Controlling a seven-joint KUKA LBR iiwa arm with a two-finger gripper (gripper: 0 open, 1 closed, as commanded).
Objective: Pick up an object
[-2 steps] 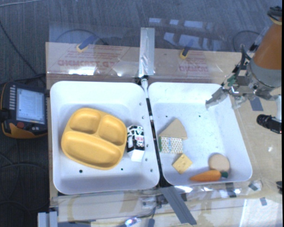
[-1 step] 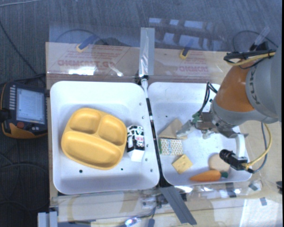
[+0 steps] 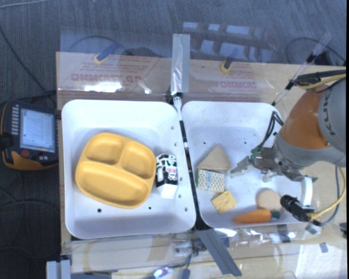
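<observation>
The arm's gripper (image 3: 262, 167) hangs inside the right white plastic bin (image 3: 244, 112), and whether it is released or clenched I cannot tell, because the wrist covers this part from above. Nothing is visibly held, so I judge the task is at the approach step, before any grasp. Several objects lie near the gripper: a round pale beige ball-like item (image 3: 268, 199) just below it, an orange toy carrot (image 3: 253, 216) further below, a tan wedge-shaped piece (image 3: 215, 157) to its left, a square speckled cracker-like piece (image 3: 211, 180) and a small yellow square cracker (image 3: 224, 201) lower left. Far to its left, in the other bin, are a yellow divided plastic plate (image 3: 116, 168) and a small black-and-white cow-pattern carton (image 3: 167, 171). The next move probably needs a descent centred over one item, most likely the beige one, without pushing it against the bin wall.
</observation>
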